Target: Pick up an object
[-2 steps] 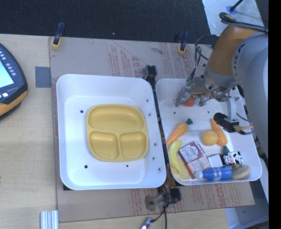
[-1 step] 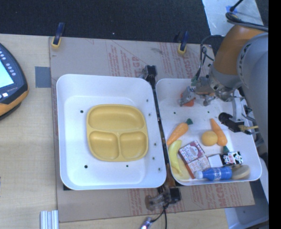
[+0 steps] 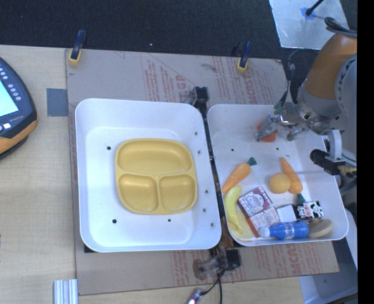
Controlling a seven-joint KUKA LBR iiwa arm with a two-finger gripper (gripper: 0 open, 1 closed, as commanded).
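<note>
Teach pendant [image 3: 2, 106] at left edge, two blue clamps [image 3: 77, 45] (holding cardboard [image 3: 168, 75])

robot lab bench — teach pendant [image 3: 3, 109], clamped cardboard [image 3: 136, 75]

One fixed camera looks down at a slant on both bins [image 3: 85, 170], arm [image 3: 329, 75] entering right.
</note>
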